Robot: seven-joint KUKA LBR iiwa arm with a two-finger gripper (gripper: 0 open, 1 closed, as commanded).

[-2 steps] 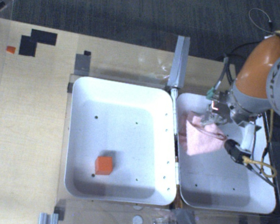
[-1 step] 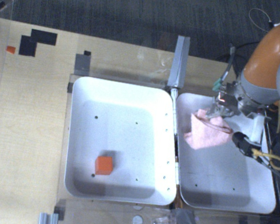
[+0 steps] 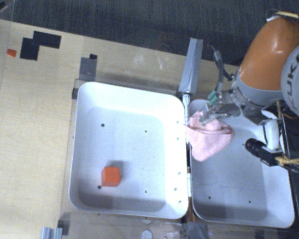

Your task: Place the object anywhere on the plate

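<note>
A small orange block sits in the left shallow white bin. In the right white bin, the grey arm's gripper pinches a soft pink cloth, which hangs near the divider.

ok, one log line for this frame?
gripper: at pink cloth, right bin, near left wall | grasp: cannot tell | orange block: left bin, front-left | plate: not identified
</note>
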